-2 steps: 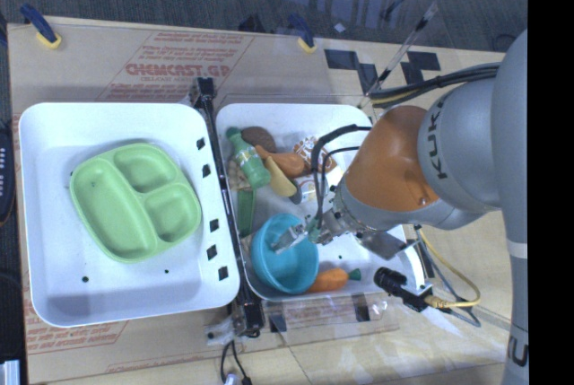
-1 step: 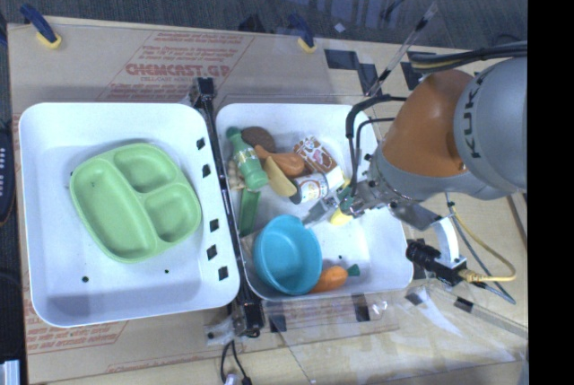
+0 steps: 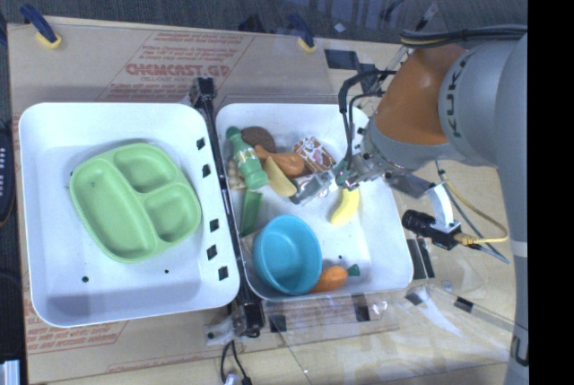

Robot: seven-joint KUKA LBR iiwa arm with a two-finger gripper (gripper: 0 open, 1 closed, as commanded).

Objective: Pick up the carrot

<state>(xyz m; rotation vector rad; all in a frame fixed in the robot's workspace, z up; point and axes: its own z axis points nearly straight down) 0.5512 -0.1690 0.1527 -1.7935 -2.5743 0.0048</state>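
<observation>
The carrot (image 3: 331, 276) is orange with a small green top. It lies at the front edge of the right bin (image 3: 387, 235), tucked against the right side of a blue bowl (image 3: 287, 254). My gripper (image 3: 314, 187) is low over the middle of that bin, well behind the carrot and apart from it. It sits among a yellow banana (image 3: 345, 205), an orange-brown food piece (image 3: 288, 164) and a red-and-white packet (image 3: 314, 153).
A green bottle (image 3: 244, 161) and a dark brown round item (image 3: 258, 138) lie at the right bin's back left. A green cucumber-like piece (image 3: 250, 211) lies along its left wall. The left bin (image 3: 54, 284) holds a green divided plate (image 3: 134, 200).
</observation>
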